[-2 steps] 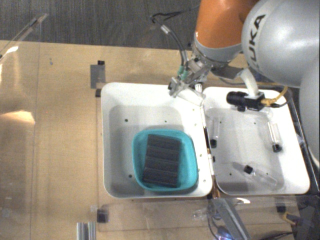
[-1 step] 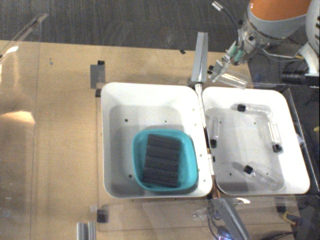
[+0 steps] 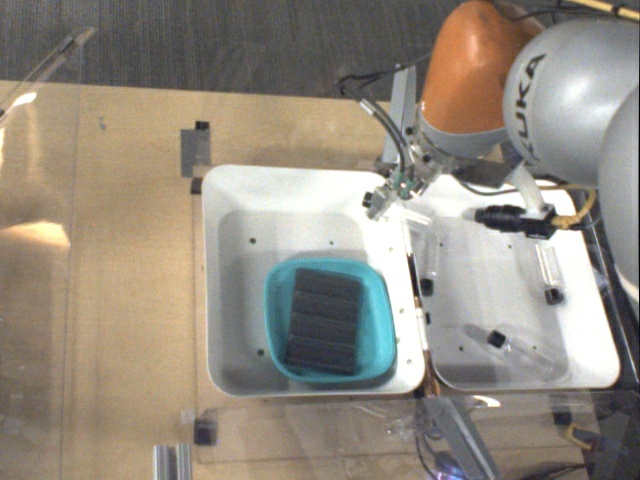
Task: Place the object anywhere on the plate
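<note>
One dark ridged block (image 3: 323,320) on teal plate (image 3: 378,318), well apart from gripper (image 3: 388,194).

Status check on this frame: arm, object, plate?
Arm high over the bins' far edge. Dark ridged block lies flat on the teal plate in the left bin. Nothing blocking.

My arm (image 3: 560,88) cut off by top and right edges; base out of frame. My gripper (image 3: 385,200) small, blurred near top rim between 2 bins; fingers too small to tell. My wrist hides part of right bin (image 3: 590,368) far rim. Dark ribbed object (image 3: 324,320) covers most of teal plate (image 3: 378,308) floor. Clear items in right bin near-transparent, outlines hard to read. Hardware below bins cut by bottom edge, blurred.
</note>
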`<state>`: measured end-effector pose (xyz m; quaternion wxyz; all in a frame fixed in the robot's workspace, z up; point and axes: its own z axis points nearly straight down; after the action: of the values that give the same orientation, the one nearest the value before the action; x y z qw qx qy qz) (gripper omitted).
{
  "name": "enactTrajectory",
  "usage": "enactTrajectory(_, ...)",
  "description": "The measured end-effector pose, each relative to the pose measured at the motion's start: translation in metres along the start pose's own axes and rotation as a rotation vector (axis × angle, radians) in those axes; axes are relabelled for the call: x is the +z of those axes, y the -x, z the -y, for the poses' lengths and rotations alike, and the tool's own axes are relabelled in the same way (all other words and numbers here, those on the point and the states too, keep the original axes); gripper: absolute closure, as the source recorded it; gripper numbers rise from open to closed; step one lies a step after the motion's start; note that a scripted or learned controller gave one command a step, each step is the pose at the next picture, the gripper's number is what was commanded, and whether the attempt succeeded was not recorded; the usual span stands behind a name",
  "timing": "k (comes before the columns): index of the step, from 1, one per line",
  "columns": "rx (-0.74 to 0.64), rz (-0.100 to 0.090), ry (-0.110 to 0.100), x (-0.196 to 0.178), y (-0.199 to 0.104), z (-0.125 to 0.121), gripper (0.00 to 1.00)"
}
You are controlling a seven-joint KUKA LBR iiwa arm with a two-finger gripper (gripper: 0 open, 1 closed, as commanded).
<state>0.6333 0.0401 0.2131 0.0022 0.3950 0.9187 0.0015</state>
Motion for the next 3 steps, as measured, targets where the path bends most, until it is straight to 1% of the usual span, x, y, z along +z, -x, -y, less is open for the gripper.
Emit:
enactTrajectory(1,-0.121,0.009,0.004,-0.122,0.063,0.097,1.00)
enactTrajectory(2,-0.276,0.001,0.002,0.028,0.018,0.031,1.00)
enactTrajectory(3,-0.491,0.001,0.002,0.027,-0.062,0.023,1.00)
